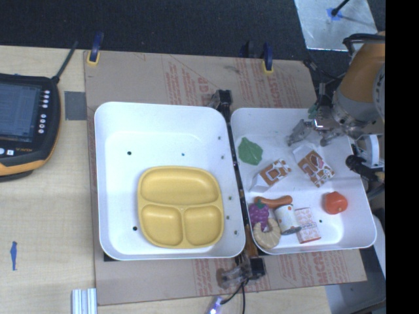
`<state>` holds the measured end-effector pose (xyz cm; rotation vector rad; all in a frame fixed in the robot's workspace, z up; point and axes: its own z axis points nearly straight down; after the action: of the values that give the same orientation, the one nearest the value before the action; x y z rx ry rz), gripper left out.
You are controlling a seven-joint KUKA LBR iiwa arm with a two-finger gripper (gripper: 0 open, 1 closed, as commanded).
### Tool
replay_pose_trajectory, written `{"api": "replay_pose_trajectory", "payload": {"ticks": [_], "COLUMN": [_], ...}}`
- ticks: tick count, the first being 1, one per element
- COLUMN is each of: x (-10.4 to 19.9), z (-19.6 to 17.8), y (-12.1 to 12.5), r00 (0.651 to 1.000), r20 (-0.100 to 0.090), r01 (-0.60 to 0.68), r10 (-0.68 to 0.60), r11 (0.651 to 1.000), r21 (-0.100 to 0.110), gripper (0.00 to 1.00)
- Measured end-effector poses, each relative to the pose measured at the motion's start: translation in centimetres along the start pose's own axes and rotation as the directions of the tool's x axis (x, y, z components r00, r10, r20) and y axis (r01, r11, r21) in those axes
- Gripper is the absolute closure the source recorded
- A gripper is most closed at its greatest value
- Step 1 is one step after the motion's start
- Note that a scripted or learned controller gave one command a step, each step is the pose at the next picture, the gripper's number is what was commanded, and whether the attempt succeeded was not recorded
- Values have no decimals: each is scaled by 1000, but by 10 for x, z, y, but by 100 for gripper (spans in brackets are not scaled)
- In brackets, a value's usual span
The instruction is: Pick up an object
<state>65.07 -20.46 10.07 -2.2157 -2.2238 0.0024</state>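
Objects for your pick lie in the right bin (pixel 366 234), green piece (pixel 249 151), two brown packets (pixel 274 172), red ball (pixel 334 203), gripper (pixel 313 131) above the bin's far end with fingers (pixel 296 135) spread and grasping nothing, yellow tray (pixel 181 206) in the left bin (pixel 118 129).

Red printing runs in repeated lines across the brown cardboard sheet (pixel 196 77) under the bins; too small to read. Printed packets (pixel 316 166) at 1 o'clock in the right bin (pixel 366 237) carry markings, illegible. Handheld pendant screen (pixel 16 113) shows no readable text.
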Motion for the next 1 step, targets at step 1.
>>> {"api": "replay_pose_trajectory", "payload": {"ticks": [1], "x": [-7], "z": [9], "y": [-43], "r00": [1000], "r20": [2], "r01": [2], "r10": [-2], "r11": [1000], "r21": [2], "gripper": [0]}}
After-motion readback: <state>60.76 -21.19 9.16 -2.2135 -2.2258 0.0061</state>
